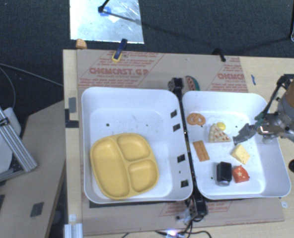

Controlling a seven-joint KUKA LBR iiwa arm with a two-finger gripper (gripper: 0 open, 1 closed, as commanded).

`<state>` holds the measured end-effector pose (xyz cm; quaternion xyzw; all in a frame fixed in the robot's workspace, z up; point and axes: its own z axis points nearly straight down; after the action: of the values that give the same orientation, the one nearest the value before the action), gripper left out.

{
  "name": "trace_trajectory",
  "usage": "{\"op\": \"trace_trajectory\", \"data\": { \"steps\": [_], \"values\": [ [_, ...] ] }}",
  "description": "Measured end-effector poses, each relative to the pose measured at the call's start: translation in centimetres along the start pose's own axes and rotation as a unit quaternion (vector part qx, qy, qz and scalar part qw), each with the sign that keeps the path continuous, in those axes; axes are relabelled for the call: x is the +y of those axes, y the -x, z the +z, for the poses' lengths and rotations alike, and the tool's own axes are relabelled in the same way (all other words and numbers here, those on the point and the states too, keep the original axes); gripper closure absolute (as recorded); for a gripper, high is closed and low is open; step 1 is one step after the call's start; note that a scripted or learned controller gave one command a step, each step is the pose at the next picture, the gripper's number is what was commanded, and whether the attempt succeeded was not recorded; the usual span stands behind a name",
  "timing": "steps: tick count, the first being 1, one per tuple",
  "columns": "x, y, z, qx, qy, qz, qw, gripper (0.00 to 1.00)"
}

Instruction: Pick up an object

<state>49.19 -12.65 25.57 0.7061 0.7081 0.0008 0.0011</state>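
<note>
The right bin [256, 103] holds several small toy foods. A brown pretzel [195, 118] lies near its back left, with a tan waffle-like wedge [218, 133] to its right. An orange cracker strip [201, 150] lies in the middle left. A pale yellow cheese wedge [241, 154] sits at the right, with a black block [223, 172] and a red piece with a star [241, 174] in front of it. My gripper [240, 137] reaches in from the right and hangs between the waffle wedge and the cheese wedge, just behind the cheese. I see nothing held in it.
The left bin [132, 103] holds a yellow divided plate [124, 165] at its front left. A black divider with clips [184, 148] runs between the bins. Cardboard [137, 71] lies under both bins, and a blue and yellow tool [119, 50] lies on its back edge.
</note>
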Motion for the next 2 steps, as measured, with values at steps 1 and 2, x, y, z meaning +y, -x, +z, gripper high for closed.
{"op": "trace_trajectory", "data": {
  "steps": [1,2],
  "values": [
    [-0.6,0.8,11.6,0.001,-0.003,0.001,1.0000,0.00],
    [-0.6,2.0,13.4,0.000,-0.001,0.001,1.0000,0.00]
  ]
}}
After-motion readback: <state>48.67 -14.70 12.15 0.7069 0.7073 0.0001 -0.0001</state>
